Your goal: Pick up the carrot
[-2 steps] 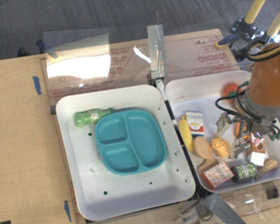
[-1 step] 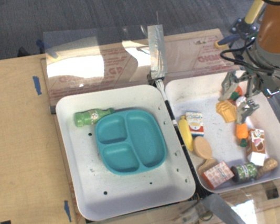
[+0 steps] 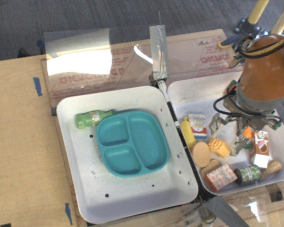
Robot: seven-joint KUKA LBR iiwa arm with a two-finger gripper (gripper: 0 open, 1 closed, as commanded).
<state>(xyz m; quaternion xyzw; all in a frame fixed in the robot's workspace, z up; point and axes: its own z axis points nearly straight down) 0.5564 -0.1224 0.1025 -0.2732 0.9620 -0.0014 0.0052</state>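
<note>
arm (image 3: 264, 71): cut off at right edge | gripper (image 3: 242, 131): fingers buried under wrist | carrot (image 3: 248, 132): just 1 orange sliver visible

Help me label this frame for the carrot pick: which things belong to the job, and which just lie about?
Job: small orange carrot; grey arm's gripper.
Lying about: teal divided plastic plate; green plastic bottle; round tan biscuit; red box.

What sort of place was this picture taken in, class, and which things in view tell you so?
Most likely a robotics lab test bench, not a kitchen. A grey robot arm with an orange band reaches over two shallow white bins, the toy food is piled in the right one, and cardboard sheets with tape marks cover the bench.
</note>
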